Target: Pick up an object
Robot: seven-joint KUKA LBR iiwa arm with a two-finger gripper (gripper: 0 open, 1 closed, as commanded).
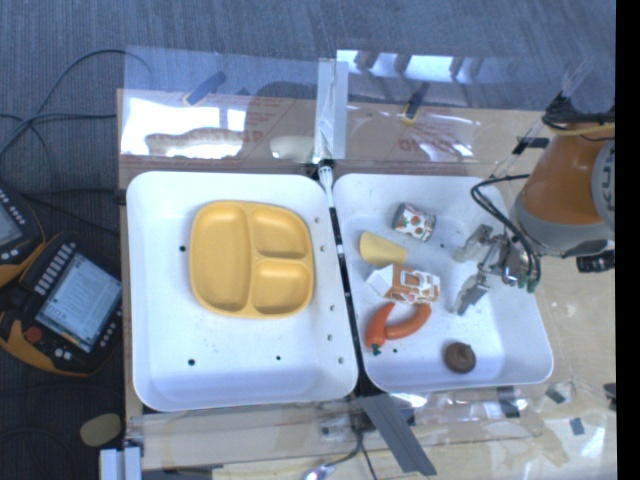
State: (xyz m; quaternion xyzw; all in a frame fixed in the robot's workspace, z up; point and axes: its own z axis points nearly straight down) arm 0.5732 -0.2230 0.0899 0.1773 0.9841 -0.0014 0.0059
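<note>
In the right bin [520,353] lie a small printed can [413,222], a yellow cheese wedge [382,249], a white and orange carton [408,286], an orange carrot-like piece [397,325] and a brown round piece [460,357]. My gripper [473,271] hangs over the right side of this bin, fingers spread apart and open, with nothing between them. It sits right of the carton and above the brown piece, apart from both.
The left bin [160,368] holds a yellow divided plate [251,257]. A clear plastic wall [330,108] rises behind both bins. A tablet and controller [60,298] lie at the left off the bench. The arm's orange band [565,183] stands at the right.
</note>
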